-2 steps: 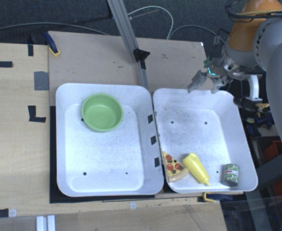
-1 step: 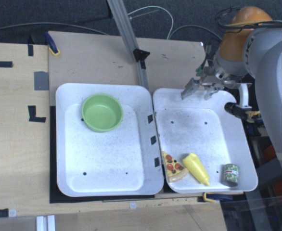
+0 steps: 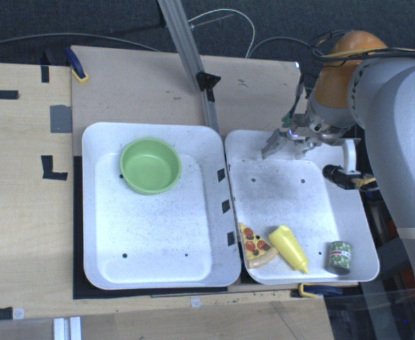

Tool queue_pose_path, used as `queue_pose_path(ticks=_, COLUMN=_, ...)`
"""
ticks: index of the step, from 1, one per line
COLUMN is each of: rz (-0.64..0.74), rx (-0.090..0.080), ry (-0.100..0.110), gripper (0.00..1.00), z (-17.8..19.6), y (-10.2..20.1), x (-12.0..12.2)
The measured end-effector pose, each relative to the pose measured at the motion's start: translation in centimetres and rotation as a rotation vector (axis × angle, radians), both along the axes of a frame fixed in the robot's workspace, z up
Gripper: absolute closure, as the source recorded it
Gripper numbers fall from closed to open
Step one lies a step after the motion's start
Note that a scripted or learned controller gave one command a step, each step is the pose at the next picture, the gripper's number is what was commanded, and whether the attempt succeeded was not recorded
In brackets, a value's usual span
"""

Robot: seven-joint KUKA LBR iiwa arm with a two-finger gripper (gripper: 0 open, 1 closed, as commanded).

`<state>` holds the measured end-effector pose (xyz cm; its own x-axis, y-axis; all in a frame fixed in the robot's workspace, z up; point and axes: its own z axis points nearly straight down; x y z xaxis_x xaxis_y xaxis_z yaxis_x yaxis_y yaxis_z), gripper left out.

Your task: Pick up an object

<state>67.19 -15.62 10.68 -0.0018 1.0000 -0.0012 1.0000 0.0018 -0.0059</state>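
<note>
The right bin (image 3: pixel 299 190) holds three things along its near edge: a pizza-slice toy (image 3: pixel 254 244), a yellow mustard bottle (image 3: pixel 290 247) lying on its side, and a small green can (image 3: pixel 339 256) in the near right corner. A green bowl (image 3: pixel 150 165) sits in the far part of the left bin (image 3: pixel 151 253). My gripper (image 3: pixel 287 142) hangs over the far edge of the right bin, well away from all of these. Nothing shows between its fingers.
A slanted metal pole (image 3: pixel 186 41) rises behind the bins. Cables (image 3: pixel 229 16) loop across the dark floor at the back. The arm's grey body with its orange band (image 3: pixel 345 66) occupies the upper right. A tan bench (image 3: pixel 23 190) extends to the left.
</note>
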Motion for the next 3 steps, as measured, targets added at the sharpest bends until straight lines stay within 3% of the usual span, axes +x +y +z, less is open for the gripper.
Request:
queue_pose_path(ticks=1, rz=0.000, rx=-0.002, ry=0.000, gripper=0.00, z=-1.5, y=0.0, x=0.0)
queue_pose_path(ticks=2, rz=0.001, rx=-0.001, ry=0.000, gripper=1.00, z=-0.6, y=0.0, x=0.0)
queue_pose_path(ticks=3, rz=-0.001, rx=0.001, ry=-0.010, gripper=1.00, z=3.9, y=0.0, x=-0.6)
